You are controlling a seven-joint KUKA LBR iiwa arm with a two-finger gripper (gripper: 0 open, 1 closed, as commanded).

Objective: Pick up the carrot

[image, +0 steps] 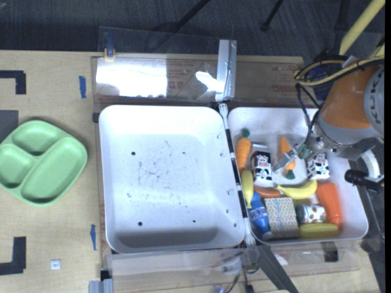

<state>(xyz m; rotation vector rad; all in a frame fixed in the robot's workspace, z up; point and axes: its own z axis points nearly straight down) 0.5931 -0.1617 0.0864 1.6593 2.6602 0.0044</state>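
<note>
The carrot (243,151) is lying in the right bin (357,227), hard against its left wall near the back corner. It is orange with a small green top, and it is pointing lengthwise along that wall, green end toward the back. Its near end is sitting just above a yellow item.

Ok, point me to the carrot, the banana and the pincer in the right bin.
carrot (244,151): camera view, middle of its orange body, by the bin's left wall.
banana (299,191): camera view, middle of the yellow curve.
pincer (297,158): camera view, its tip, above the toys.
</note>
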